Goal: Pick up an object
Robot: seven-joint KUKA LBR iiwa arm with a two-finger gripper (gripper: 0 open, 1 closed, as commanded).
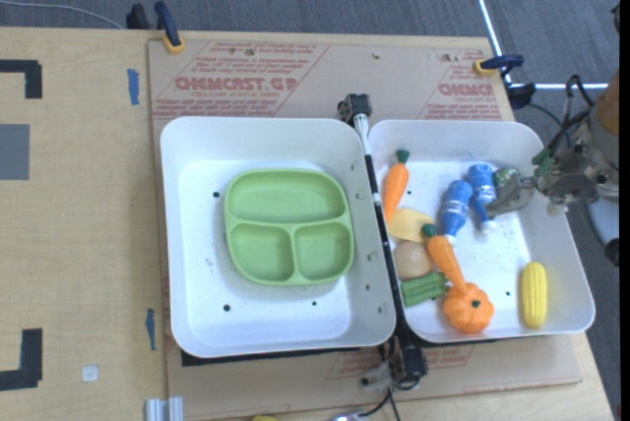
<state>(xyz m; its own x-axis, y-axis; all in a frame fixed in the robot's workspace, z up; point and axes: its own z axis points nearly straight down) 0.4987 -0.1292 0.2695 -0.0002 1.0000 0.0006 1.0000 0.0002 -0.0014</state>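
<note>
While the gripper [510, 193] sits low in the right bin [566, 252] by the blue bottles [467, 196], nothing's lifted yet. Can't tell its grip state, so the whole pick's left.

bins [187, 212]: smooth white plastic | divided plate [288, 224]: matt green plastic | bench [69, 212]: pale wood

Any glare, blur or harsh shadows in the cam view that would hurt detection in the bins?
Camera view: lighting is even and soft, with only faint shadows under the green tray and the toys. The white bins are bright, so their rims lose some contrast. The end effector at the right bin looks slightly blurred; the corn and pumpkin are sharp.
</note>
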